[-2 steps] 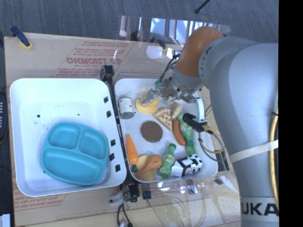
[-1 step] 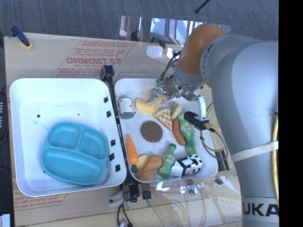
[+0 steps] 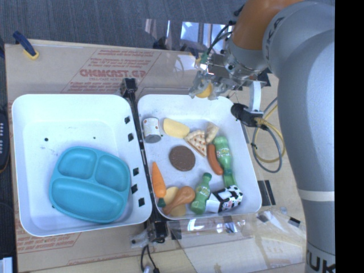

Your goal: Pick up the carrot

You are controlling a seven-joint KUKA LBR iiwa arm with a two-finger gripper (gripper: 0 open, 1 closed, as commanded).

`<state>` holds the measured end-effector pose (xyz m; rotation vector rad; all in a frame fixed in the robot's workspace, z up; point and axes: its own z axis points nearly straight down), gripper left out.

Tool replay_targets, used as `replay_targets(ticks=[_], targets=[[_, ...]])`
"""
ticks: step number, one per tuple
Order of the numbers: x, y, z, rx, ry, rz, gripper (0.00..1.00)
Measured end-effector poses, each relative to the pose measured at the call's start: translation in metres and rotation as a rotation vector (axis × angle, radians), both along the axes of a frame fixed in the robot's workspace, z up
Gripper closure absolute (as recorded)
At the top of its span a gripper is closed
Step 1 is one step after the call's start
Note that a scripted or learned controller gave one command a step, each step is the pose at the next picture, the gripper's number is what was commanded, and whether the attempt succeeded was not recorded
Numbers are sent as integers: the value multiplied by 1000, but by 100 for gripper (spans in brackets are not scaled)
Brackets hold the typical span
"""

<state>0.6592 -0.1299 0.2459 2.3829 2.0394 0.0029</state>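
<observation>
The carrot [image 3: 158, 179] is orange with a green top and lies along the left wall of the right bin [image 3: 248, 152], near its front. My gripper [image 3: 208, 89] hangs over the back rim of that bin, far from the carrot and apart from it. A small yellow piece [image 3: 203, 90] sits between its fingers, and they are shut on it.
The right bin also holds a small tin [image 3: 151, 129], a yellow wedge [image 3: 176, 128], a waffle piece [image 3: 197, 141], a brown disc [image 3: 182, 158], an orange sausage [image 3: 214, 159], green bottles [image 3: 223, 152] and a cow-patterned carton [image 3: 228, 198]. A blue divided plate [image 3: 91, 183] lies in the left bin [image 3: 34, 118].
</observation>
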Motion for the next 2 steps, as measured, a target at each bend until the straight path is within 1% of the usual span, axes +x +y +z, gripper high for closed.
replay_targets(ticks=[1, 2], targets=[[-28, 71, -57, 3, 17, -16, 100], [-30, 161, -55, 4, 16, 158, 100]])
